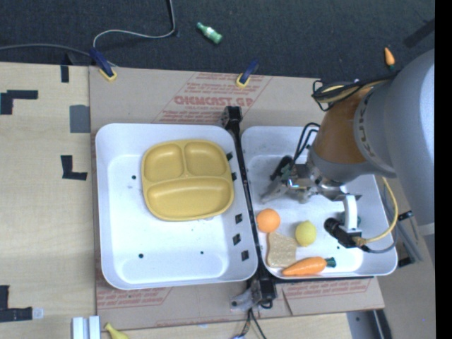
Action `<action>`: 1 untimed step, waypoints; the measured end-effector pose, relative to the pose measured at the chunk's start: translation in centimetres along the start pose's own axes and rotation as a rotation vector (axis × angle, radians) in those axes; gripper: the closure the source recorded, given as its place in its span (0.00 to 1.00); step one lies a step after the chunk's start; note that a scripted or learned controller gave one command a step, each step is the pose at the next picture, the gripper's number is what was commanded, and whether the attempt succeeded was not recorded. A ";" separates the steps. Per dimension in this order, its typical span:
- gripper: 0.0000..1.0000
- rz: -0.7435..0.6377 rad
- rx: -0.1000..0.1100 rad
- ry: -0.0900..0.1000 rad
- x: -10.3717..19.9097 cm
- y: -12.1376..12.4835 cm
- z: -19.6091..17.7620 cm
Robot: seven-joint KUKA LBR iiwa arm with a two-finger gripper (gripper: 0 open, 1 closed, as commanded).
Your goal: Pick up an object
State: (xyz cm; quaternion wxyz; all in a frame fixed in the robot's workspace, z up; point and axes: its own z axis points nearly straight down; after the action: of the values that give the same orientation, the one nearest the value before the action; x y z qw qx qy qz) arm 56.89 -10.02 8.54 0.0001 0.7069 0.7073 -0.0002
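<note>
- On the desk (141, 104), covered with brown cardboard, two shallow white bins stand side by side; the arm (395, 126) reaches in from the right, above the right bin (367, 260).
- The left bin (120, 210) holds a yellow tray (188, 179) with three sections, lying in its upper half, well apart from the work.
- The jaws (282, 182) hang low over the upper left part of the right bin, near the wall between the two bins. I judge them released, with the fingers spread, and nothing is seen between them.
- The things to pick lie together in the lower part of the right bin: a slice of bread (281, 250), a carrot (305, 265) touching its lower edge, an orange ball (268, 220) just above the bread, and a yellow ball (305, 233) beside it.
- All four lie below the jaws, so a closing here would probably catch only air.
- The round pieces may roll away if a finger pushes them from one side; the bread is flat and may slip under the fingertips.
- Because the pieces are so close, a descent on one may knock its neighbour, and the dividing wall leaves little room on the left.
- A black and white part (346, 221) with a yellow cable (385, 235) hangs near the yellow ball and may disturb it.
</note>
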 end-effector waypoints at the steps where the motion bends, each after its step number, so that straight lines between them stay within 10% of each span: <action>1: 0.00 -0.001 -0.003 0.000 0.6 3.7 0.0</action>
State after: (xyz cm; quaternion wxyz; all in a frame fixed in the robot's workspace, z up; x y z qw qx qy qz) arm 60.56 -9.44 8.54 0.0013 0.7066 0.7076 0.0007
